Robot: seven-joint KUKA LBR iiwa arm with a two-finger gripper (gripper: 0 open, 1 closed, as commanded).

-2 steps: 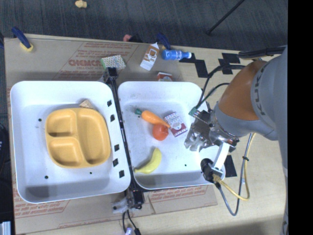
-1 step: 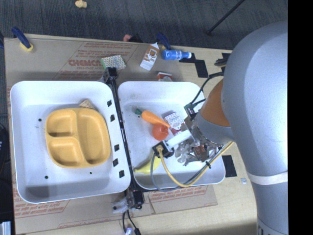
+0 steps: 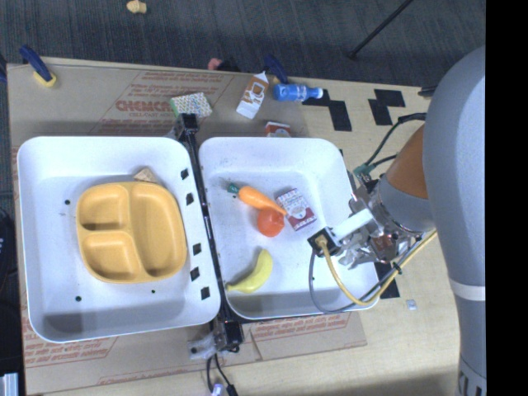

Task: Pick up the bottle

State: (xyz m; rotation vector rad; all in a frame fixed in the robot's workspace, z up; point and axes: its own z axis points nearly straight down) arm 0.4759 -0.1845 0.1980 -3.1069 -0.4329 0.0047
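— Where does the arm [image 3: 462,180] stand?

— It comes in from the desk's right edge, grey and bulky, with the orange band [image 3: 410,167] showing above the wrist. The wrist bends down and leftward, so the pincer [image 3: 356,250] hangs just over the right rim of the right bin [image 3: 330,151], toward that bin's near corner. A yellow cable [image 3: 351,291] loops from the wrist down across the rim.

— And the pincer, wide or narrow?

— One cannot tell; the metal parts at its tip blur together, and nothing can be made out between them.

— The bottle?

— The bottle [image 3: 293,92], blue with a pale cap end, lies on its side on the desk [image 3: 99,106] beyond the far edge of the right bin, outside both bins and well apart from the pincer. A small carton [image 3: 252,96] lies just left of it.

— What lies in the bins?

— In the right bin, a carrot [image 3: 256,196] touching an orange-red cup [image 3: 271,222], a small red packet [image 3: 296,209] beside them, and a banana [image 3: 254,274] near the near-left corner. The left bin [image 3: 37,221] holds a yellow divided plate [image 3: 132,229].
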